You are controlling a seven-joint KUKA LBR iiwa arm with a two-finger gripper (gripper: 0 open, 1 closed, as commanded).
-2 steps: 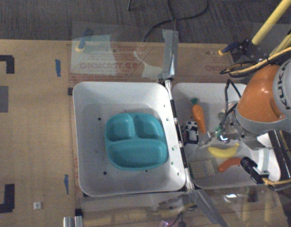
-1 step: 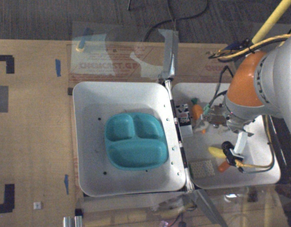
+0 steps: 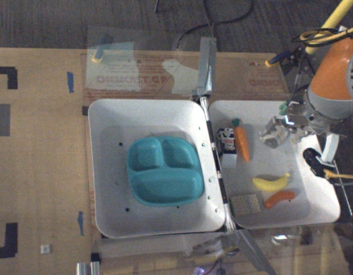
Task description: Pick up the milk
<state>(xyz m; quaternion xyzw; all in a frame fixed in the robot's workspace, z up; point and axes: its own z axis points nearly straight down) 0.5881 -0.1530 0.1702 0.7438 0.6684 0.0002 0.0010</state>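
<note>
The milk carton [image 3: 225, 141] is sitting at the left wall of the right bin [image 3: 320, 211], touching the carrot [image 3: 242, 144]. The gripper [image 3: 272, 136] is hovering nearby; I cannot tell its state. It should be coming down straight, missing the carrot.

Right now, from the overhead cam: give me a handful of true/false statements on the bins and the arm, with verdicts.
1. The teal divided plate lies in the left bin. True.
2. The milk carton sits on the teal plate. False: it is in the right bin, at its left wall, just left of the carrot.
3. The gripper holds the milk carton. False: it is over the right bin's upper area, apart from the carton, with the carrot between them.
4. The banana lies just above the sausage in the picture. True.
5. The carrot is in the left bin. False: it is in the right bin.
</note>
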